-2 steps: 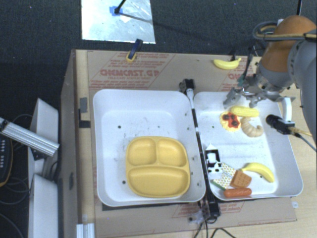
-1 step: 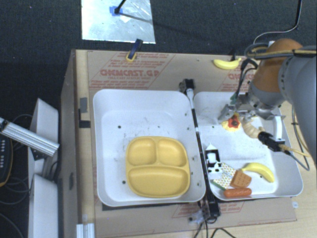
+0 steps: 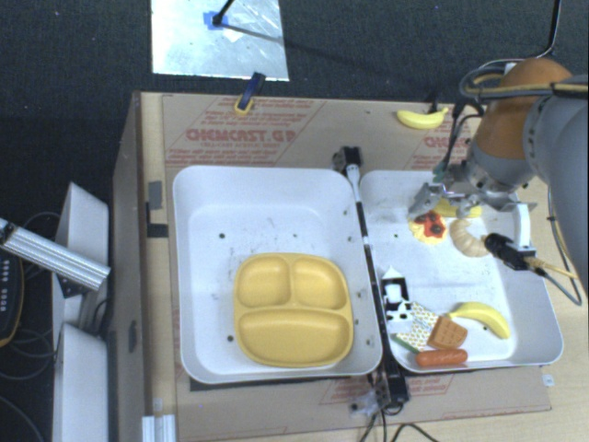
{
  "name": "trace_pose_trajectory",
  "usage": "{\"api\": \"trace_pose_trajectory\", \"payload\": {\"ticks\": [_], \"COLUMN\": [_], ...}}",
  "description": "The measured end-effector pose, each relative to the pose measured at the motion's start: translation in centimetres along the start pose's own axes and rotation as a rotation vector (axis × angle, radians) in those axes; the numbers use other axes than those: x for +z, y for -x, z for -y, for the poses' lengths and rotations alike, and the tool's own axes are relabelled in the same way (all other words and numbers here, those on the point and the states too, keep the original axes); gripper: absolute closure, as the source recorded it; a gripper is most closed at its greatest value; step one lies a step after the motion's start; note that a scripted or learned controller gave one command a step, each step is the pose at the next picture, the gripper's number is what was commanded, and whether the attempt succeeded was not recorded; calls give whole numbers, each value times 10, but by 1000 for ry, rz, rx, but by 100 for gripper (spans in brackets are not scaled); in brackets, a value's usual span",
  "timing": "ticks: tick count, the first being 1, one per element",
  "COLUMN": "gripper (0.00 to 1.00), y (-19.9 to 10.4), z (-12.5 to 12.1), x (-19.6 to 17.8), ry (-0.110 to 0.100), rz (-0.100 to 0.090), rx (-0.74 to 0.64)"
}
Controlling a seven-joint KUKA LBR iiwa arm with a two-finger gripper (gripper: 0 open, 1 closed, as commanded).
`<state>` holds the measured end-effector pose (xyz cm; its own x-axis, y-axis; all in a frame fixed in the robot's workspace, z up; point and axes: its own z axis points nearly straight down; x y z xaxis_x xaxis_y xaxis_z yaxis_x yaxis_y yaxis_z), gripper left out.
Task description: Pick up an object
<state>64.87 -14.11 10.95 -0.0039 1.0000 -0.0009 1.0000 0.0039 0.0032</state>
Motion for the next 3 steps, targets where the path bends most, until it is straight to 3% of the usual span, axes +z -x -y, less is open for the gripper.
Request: {"api": "trace_pose_trajectory", "payload": {"ticks": [2, 3], "gripper": [0, 100], "y": [-4, -3], "z": [1, 0], "x": [8, -3], "ry": [-5, -5], "rz": [1, 1], "rx": [2, 0]}}
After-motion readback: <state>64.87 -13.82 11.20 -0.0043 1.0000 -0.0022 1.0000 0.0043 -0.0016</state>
